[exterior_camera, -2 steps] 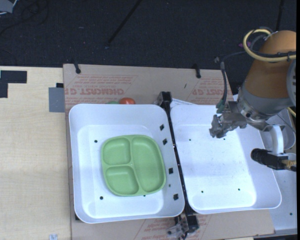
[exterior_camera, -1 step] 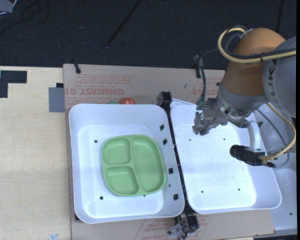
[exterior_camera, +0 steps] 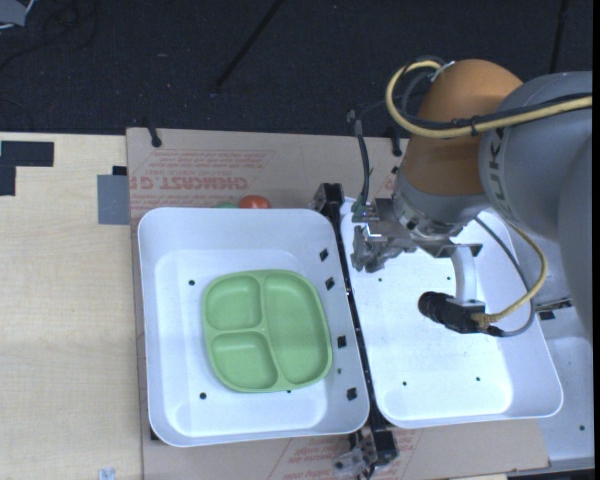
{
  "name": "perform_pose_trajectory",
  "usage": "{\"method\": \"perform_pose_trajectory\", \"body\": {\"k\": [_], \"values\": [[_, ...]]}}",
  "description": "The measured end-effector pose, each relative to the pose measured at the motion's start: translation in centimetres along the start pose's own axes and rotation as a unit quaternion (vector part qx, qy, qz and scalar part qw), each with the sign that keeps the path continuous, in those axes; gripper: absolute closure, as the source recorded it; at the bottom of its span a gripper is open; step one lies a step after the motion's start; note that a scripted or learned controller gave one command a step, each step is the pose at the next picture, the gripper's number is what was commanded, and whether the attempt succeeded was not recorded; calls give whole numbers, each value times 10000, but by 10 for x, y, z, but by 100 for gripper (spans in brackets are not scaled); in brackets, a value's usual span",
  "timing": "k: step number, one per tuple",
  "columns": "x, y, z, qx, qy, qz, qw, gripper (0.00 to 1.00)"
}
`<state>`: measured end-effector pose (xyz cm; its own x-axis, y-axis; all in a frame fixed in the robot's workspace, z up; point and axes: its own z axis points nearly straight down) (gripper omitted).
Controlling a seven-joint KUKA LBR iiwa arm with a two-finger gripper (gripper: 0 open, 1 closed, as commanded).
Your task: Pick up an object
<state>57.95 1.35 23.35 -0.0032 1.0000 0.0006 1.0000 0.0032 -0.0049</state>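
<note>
my two-finger gripper (exterior_camera: 377, 251) hung at the right white bin's (exterior_camera: 480, 388) ten o'clock corner; i could not tell its state. the pale green three-compartment plastic plate (exterior_camera: 267, 330) lay untouched mid left bin (exterior_camera: 170, 368), at eight o'clock from me: picking remained.

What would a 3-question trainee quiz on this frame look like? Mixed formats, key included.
1. True or false: the green plate lies in the left bin.
2. How many compartments does the green plate have? A) two B) three C) four
3. Fill in: the tool sits over the ___ bin, near the divider between the two bins.

Key:
1. True.
2. B, two smaller sections on one side and one larger on the other.
3. Right bin; the arm comes in above its far end.
</note>
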Motion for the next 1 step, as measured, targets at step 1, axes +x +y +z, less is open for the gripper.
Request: {"method": "perform_pose_trajectory", "body": {"k": [1], "values": [[53,16,13,-11,-1,1,10000,100]]}}
